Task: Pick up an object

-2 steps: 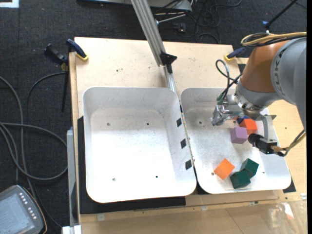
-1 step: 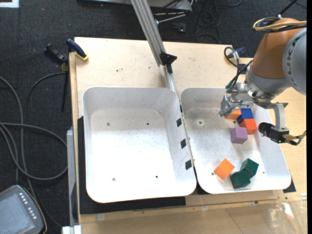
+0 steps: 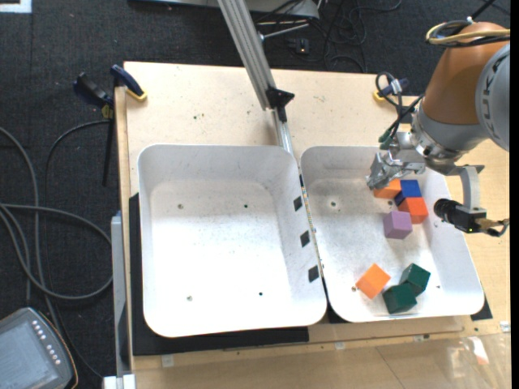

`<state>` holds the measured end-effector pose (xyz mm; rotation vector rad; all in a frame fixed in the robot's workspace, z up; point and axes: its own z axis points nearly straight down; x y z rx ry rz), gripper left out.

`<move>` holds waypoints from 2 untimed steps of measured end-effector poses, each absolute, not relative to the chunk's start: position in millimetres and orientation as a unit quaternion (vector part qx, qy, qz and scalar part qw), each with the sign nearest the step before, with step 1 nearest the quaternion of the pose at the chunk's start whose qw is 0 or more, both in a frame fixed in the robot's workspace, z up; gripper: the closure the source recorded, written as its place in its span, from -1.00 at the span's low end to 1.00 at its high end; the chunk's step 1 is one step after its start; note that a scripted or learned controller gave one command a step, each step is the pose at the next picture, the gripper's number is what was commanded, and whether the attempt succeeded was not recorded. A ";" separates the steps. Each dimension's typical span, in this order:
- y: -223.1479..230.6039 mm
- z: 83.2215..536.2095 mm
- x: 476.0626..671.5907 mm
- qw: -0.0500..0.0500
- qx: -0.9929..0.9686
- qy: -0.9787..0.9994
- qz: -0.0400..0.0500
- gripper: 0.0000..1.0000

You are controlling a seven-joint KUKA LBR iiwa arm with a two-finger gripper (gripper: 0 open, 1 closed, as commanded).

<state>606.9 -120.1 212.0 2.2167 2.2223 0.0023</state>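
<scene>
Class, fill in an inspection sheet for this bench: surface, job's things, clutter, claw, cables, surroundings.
Surface: wooden bench bearing the left bin and right bin, side by side.
Job's things: all in the right bin: blue block, orange blocks, purple block, green blocks.
Clutter: clamps at the bench's far corners.
Claw: claw low in the right bin beside the blue block; grip unclear.
Cables: black cables on the floor, left.
Surroundings: dark carpet, pendant, metal pole.

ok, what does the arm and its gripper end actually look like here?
The arm has a rounded orange section above a grey wrist housing. The gripper is a compact grey metal assembly at its tip. Thin cables loop beside the wrist, and a small black fitting juts out on the arm's near side.
</scene>
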 end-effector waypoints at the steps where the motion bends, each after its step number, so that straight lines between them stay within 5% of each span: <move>1: -66.0 205.6 605.9 -0.001 0.705 0.710 0.000 1.00; 2: -11.0 206.4 600.2 -0.001 0.704 0.710 0.000 1.00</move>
